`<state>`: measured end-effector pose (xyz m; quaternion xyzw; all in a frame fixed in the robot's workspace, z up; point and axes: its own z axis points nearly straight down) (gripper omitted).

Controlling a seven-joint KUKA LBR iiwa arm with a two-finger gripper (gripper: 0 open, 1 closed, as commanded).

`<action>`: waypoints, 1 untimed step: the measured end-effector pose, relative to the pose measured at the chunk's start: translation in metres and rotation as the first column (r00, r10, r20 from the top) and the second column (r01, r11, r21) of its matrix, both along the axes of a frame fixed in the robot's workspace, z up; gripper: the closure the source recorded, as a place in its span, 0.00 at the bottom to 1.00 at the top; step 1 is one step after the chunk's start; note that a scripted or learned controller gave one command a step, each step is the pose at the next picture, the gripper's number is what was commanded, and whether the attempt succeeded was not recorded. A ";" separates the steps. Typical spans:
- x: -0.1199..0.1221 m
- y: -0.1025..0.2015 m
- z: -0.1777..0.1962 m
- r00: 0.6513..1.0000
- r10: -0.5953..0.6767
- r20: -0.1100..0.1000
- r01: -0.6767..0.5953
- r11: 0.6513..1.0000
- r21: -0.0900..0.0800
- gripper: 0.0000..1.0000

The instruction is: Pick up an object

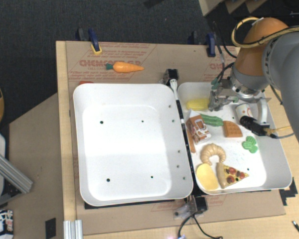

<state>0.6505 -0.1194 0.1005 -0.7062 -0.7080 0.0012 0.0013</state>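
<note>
My gripper (pixel 217 102) is lowered into the far left part of the right bin (pixel 276 166). It hangs just right of a yellow banana-like piece (pixel 197 104) and above a green pod (pixel 212 119). I cannot make out anything held in it. Further toward the front of the bin lie a red-brown packet (pixel 198 128), a toast slice (pixel 232 129), a small green piece (pixel 249 144), a croissant (pixel 212 153), a pizza slice (pixel 232 174) and a pale yellow oval (pixel 205 177).
The left bin (pixel 124 138) lies beside the right one, their rims touching. An orange carrot (pixel 125 67) rests on the cardboard behind the left bin. Blue clamps (pixel 94 41) hold the board's far edge. The arm's orange band (pixel 256 44) rises at the right.
</note>
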 end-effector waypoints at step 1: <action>-0.019 -0.002 0.333 1.000 -0.001 0.026 0.001 1.000 -0.005 1.00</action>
